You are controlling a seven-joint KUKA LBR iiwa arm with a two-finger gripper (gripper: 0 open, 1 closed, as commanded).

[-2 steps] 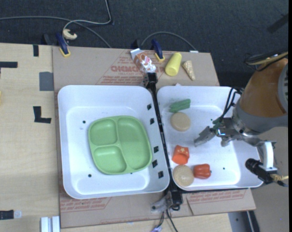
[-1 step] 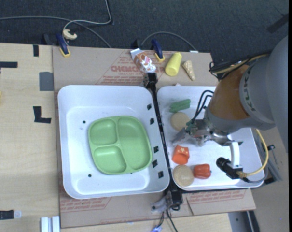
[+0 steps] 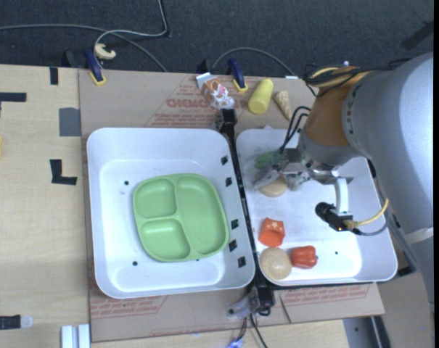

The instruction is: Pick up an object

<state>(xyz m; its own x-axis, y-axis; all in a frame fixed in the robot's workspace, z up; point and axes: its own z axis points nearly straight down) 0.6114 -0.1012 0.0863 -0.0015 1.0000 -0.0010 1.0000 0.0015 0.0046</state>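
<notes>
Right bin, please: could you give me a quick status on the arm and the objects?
Tool low in right white bin, over pale beige round piece; grip unconfirmed. Orange block, tan ball, red pepper-shaped piece lie apart nearby.

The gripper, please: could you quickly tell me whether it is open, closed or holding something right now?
Gripper: down in the right bin over a beige object; open or closed cannot be told.

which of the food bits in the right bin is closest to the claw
The pale beige piece, right by the claw at the bin's upper left; the orange piece, tan ball and red pepper lie lower.
</notes>
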